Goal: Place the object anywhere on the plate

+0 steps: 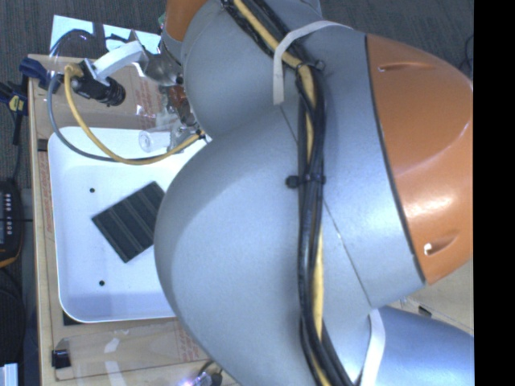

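A: What can you make out of the object?

B: A clear, glassy little thing (150, 141) sits near the top edge of the white bin (72, 240), close under the gripper (173, 127). It looks see-through with a pale rim, but it is small and partly blurred, so its exact shape is hard to tell.

A: And the plate?

B: A dark, ribbed, flat rectangle (131, 220) lies tilted on the bin floor, below the clear thing and apart from it. That is the only plate-like piece showing.

A: Is the gripper holding the clear object?

B: I cannot tell. The gripper's metal parts hang just beside it, at the bin's upper rim, but whether they are spread or closed is hidden by clutter and the arm.

A: What surrounds all that?

B: The grey arm (265, 240) with its orange band (426, 151) covers most of the right and middle. A yellow cable (88, 139) loops over the bin's upper left corner, and a black cable bundle (310, 175) runs down the arm, held by white ties.
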Tool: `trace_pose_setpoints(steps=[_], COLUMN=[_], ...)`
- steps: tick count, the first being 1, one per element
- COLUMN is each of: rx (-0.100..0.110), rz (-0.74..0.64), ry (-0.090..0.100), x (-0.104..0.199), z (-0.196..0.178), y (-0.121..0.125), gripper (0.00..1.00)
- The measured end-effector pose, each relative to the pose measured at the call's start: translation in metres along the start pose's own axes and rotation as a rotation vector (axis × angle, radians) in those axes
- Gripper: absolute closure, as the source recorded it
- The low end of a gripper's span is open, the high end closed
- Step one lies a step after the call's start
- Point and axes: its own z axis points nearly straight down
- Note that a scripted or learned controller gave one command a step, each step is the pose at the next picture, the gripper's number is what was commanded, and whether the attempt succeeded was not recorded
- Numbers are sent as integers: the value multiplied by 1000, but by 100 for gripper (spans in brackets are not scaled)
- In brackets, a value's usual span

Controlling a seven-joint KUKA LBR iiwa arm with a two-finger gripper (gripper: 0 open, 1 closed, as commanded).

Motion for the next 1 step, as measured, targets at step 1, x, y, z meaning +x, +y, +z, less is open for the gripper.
trace_pose_setpoints(steps=[1], rx=[0], rz=[-1], ry=[1], x=[10], z=[-78], y=[26], gripper=[100])
